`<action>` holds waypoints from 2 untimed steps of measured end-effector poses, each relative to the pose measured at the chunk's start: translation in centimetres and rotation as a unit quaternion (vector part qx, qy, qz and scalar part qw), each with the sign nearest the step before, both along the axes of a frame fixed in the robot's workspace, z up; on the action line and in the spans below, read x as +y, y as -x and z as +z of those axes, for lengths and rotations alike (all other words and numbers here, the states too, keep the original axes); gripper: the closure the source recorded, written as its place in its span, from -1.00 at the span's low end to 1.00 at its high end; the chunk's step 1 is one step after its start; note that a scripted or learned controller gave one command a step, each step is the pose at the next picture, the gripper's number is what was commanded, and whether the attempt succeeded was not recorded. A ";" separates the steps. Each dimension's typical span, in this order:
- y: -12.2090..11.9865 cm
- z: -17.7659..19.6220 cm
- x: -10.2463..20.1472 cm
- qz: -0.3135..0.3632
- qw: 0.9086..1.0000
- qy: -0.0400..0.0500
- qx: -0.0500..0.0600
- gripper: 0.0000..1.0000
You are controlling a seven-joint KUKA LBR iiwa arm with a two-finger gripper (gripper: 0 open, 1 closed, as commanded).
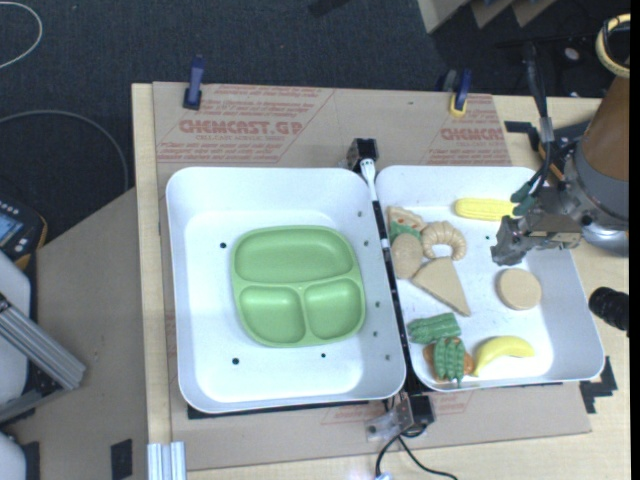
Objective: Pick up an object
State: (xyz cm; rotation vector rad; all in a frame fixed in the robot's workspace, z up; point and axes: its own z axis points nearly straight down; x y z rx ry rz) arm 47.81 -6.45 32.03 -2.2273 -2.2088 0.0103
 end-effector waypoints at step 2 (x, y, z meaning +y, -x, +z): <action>0.2 -13.7 4.7 0.006 1.000 -0.003 0.000 1.00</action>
